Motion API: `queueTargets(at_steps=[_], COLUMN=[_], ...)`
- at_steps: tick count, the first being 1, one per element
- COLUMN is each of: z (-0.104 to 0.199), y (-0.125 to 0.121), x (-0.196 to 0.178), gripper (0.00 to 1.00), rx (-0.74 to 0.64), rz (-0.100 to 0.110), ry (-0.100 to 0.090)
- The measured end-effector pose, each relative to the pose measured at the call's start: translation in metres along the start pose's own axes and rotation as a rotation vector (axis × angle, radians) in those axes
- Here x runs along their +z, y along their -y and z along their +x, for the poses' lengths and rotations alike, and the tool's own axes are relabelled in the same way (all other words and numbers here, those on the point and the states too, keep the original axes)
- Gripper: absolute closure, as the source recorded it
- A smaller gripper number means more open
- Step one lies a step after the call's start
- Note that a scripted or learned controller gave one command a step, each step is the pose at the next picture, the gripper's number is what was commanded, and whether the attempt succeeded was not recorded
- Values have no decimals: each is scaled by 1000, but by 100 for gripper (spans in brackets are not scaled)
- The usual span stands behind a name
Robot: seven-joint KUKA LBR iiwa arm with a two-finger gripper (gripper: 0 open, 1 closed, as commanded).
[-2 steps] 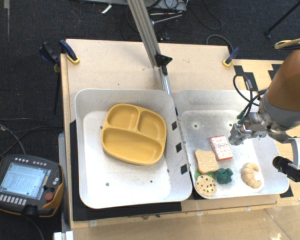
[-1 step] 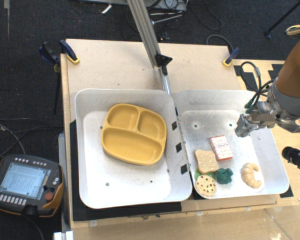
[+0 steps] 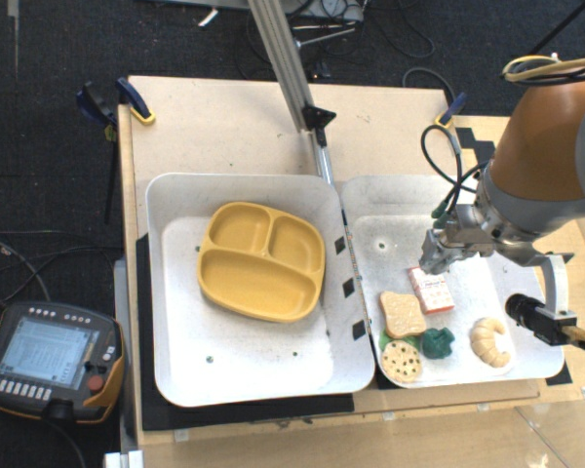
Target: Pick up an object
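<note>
Desk [image 3: 224, 125] tan, two white bins; dark floor, teach pendant [image 3: 49, 359] near left. Arm from right, claw [image 3: 437, 258] low over red-white box [image 3: 432, 292] in right bin [image 3: 390, 213]; claw state unclear.

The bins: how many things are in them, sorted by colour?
Yellow: 1, the divided plate
Tan: 3, the bread slice, the cookie, the croissant
Green: 1, the leafy piece
Red and white: 1, the small box
Total: 6
</note>
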State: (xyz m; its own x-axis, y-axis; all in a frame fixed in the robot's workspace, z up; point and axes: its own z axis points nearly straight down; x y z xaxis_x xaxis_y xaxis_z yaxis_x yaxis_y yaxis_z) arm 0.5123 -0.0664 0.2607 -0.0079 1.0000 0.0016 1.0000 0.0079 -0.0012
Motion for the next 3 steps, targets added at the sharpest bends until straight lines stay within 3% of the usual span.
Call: queueTargets(at_steps=[2,3], z=[93,155], y=[-12,-17], x=[25,19], gripper=[100,100], rx=[1,-2], rz=[2,-2], ry=[0,0])
